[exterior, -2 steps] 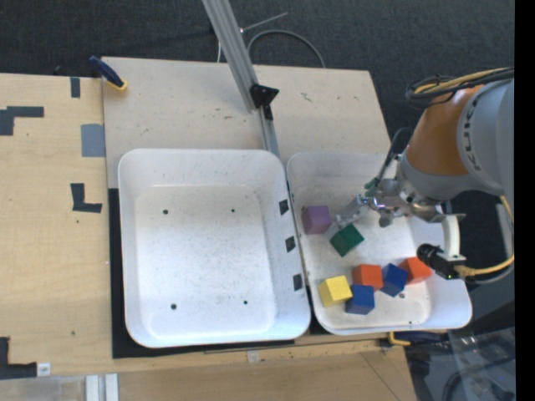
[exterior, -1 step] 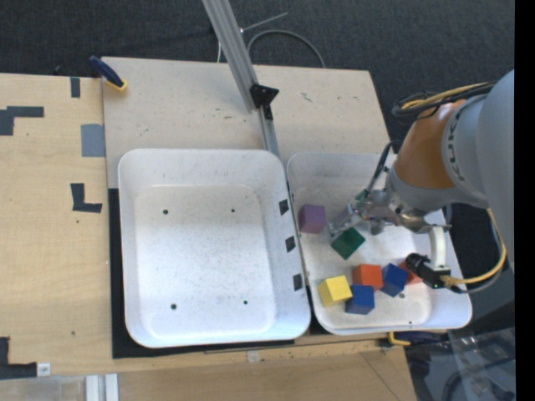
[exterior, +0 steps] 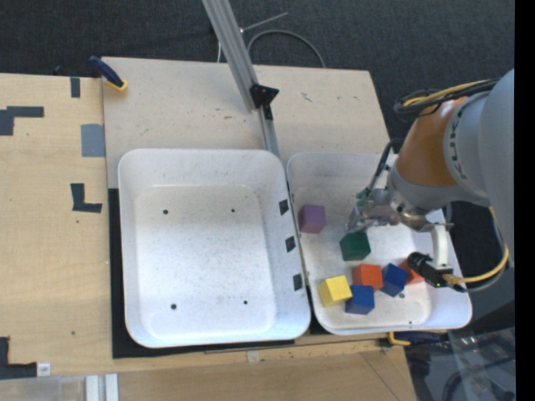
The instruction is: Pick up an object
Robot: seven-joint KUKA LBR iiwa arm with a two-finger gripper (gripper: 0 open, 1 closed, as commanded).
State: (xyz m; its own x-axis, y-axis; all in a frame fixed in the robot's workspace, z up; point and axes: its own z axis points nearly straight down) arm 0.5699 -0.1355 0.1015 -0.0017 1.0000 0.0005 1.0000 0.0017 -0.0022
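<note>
The right bin holds several small blocks: a purple cube, a dark green cube, an orange block, a yellow cube, two blue blocks and a red piece. My gripper reaches in from the right and hangs just above the green cube, slightly to its upper side. The wrist hides the fingertips' spacing. Nothing is visibly held.
The left bin sits beside the right one, sharing a raised middle wall. A slanted metal pole crosses the bench behind the bins. The arm's orange band and cables overhang the right bin's far right side.
</note>
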